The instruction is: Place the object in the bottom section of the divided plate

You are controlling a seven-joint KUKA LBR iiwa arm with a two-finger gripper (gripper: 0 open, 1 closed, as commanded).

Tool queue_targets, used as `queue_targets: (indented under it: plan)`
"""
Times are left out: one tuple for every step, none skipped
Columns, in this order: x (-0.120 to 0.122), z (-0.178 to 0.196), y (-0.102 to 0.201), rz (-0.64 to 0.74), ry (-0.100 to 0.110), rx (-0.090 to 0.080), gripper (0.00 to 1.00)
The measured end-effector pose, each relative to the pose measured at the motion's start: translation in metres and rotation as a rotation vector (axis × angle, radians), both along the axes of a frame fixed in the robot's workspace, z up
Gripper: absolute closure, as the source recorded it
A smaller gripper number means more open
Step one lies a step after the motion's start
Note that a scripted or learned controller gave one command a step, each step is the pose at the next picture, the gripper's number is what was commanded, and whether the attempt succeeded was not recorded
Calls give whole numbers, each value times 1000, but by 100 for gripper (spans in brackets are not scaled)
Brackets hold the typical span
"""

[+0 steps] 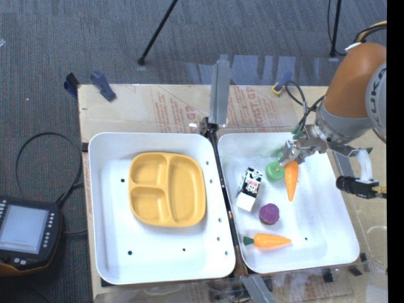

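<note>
Claw: hovering low over the upper part of the right bin [341, 232], and the claw [297, 151] sits right at the top end of the upright carrot [291, 180]; whether it is spread or pinching, I cannot tell from this slant.
Likely target: that upright carrot, judging by where the claw hangs, though the green piece [274, 171] is just beside it and could as easily be the pick.
Other contenders in the right bin: a small milk carton [250, 189] with a cow print, a purple ball-shaped thing [269, 213], and a second carrot [271, 240] lying flat near the bottom edge.
Destination: the yellow divided plate [168, 189] lies in the left bin [107, 245], well apart from the claw, with nothing in its sections.
Progress: early, by my reading; nothing is over the plate yet.
Risk one: the carrot and green piece touch (tight quarters!), so a closing claw could nudge one away or catch both.
Risk two: a tapered carrot can slide out of a pinch on the lift.
Risk three: the carry must cross the ridge between the bins; a low pass could clip it.
Risk four: the plate's sections sit close, so a drop slightly off lands in the wrong one.
</note>
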State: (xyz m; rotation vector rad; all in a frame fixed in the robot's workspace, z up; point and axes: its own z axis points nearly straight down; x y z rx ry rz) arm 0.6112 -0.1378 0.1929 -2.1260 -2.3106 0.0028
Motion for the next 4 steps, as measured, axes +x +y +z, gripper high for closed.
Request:
queue_targets:
  plan:
    - [4,71,109,11,-8,3,100]
    - [3,76,106,9,2,1,100]
    - [32,69,190,114,2,1,100]
    - [32,70,190,115,1,0,0]
